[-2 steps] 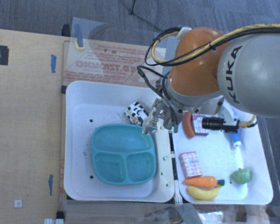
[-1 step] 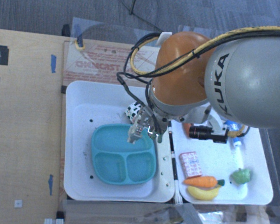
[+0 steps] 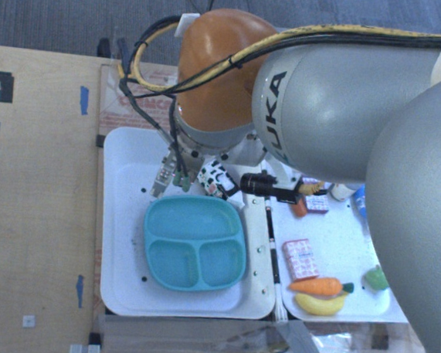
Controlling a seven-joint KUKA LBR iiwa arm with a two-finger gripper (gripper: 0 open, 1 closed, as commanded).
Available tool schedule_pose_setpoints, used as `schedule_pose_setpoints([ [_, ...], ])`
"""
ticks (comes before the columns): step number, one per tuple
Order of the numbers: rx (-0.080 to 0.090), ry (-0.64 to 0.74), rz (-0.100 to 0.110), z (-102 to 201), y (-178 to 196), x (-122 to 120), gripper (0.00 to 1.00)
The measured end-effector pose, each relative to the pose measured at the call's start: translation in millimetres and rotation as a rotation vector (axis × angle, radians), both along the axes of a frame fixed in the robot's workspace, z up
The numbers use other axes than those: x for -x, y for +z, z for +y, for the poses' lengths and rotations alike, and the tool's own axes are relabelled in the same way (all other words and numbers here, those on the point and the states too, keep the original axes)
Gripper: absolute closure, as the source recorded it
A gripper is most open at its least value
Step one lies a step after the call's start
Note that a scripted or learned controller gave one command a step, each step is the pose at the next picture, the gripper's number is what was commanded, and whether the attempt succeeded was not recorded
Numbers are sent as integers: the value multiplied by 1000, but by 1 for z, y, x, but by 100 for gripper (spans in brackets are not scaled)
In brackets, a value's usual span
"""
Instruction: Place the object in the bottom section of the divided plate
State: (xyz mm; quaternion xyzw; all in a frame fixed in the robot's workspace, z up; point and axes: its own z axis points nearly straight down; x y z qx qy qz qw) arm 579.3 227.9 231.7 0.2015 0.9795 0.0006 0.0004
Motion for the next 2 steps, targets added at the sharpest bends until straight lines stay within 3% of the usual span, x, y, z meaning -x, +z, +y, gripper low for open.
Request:
schedule_pose_setpoints([
  [1,-5,-116,-9,-3,-120,27,100],
  [2,-13,-22,-23,-39,-127,74,100],
])
